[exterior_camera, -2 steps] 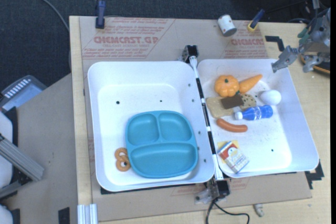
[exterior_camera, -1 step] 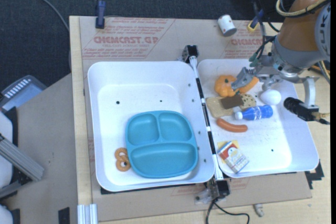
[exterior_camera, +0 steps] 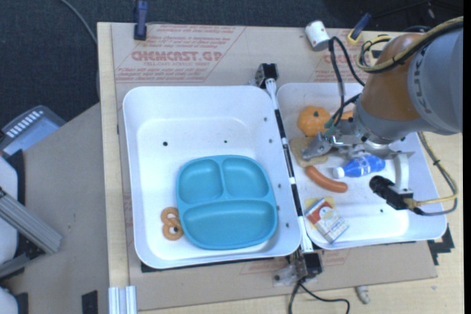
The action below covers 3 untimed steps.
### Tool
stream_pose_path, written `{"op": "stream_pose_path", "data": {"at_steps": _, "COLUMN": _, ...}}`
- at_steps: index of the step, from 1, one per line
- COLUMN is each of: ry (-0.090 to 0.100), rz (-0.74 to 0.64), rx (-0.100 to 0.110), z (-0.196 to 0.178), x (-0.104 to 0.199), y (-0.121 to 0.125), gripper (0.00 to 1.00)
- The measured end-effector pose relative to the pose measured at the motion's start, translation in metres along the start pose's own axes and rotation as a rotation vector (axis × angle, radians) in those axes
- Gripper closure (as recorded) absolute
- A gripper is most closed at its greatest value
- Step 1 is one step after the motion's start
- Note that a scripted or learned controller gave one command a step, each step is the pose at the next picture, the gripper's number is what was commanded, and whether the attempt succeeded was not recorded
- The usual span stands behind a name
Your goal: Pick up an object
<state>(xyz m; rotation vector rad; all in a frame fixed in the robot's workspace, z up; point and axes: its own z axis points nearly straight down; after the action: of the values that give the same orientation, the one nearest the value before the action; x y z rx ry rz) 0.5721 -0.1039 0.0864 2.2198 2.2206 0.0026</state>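
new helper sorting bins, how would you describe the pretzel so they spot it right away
Look in the left white bin, which holds a blue divided plate. The pretzel lies against that plate's lower left edge, small, brown and looped, unlike anything in the other bin.

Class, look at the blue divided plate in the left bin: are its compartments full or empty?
Empty. The blue plate shows three bare compartments; the small pretzel lies beside its left edge, on the bin floor.

Bare floor behind blue tray [exterior_camera: 227,201]

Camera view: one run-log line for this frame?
gripper: low in right bin, fingers unclear | beside: orange toy, hot dog, blue bottle | left bin: blue divided plate, pretzel
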Motion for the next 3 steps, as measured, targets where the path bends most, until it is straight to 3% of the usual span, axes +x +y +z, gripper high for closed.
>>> {"op": "stream_pose_path", "data": {"at_steps": 1, "ry": 0.0, "rz": 0.001, "rx": -0.002, "z": 0.0, "x": 0.002, "y": -0.047, "gripper": 0.0}}
{"op": "stream_pose_path", "data": {"at_steps": 2, "ry": -0.002, "rz": 0.002, "rx": -0.003, "z": 0.0, "x": 0.011, "y": -0.037, "gripper": 0.0}}
{"op": "stream_pose_path", "data": {"at_steps": 3, "ry": -0.001, "rz": 0.003, "rx": -0.003, "z": 0.0, "x": 0.012, "y": -0.07, "gripper": 0.0}}
